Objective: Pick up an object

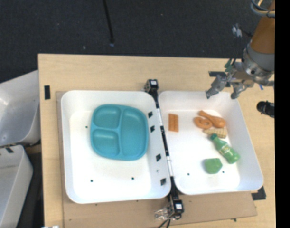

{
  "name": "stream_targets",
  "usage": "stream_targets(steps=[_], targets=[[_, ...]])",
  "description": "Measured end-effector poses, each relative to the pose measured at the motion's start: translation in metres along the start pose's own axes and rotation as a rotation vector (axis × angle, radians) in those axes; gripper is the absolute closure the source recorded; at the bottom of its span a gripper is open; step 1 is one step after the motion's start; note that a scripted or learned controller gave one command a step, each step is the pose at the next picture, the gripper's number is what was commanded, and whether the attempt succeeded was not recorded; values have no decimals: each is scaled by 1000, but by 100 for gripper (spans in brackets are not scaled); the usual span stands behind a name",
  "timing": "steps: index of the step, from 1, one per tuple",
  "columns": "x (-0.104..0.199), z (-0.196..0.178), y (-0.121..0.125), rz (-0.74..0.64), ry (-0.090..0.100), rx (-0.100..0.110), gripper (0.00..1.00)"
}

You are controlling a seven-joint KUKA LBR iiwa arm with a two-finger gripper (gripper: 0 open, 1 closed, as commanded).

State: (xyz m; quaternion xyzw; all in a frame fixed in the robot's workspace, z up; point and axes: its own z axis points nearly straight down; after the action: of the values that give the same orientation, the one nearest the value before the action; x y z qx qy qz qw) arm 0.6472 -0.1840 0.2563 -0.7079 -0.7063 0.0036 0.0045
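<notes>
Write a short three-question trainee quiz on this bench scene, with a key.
1. True or false: the teal divided plate lies in the left bin.
2. Which item lies nearest the divider between the bins? A) green bottle B) orange block C) green round piece
3. Fill in: the gripper hovers over the right bin's ____ edge, far or near.

Key: 1 true; 2 B; 3 far.
</notes>
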Motion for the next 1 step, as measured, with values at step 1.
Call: stream_targets(steps=[1], targets=[[0,-9,2,-3,-2,-13,0]])
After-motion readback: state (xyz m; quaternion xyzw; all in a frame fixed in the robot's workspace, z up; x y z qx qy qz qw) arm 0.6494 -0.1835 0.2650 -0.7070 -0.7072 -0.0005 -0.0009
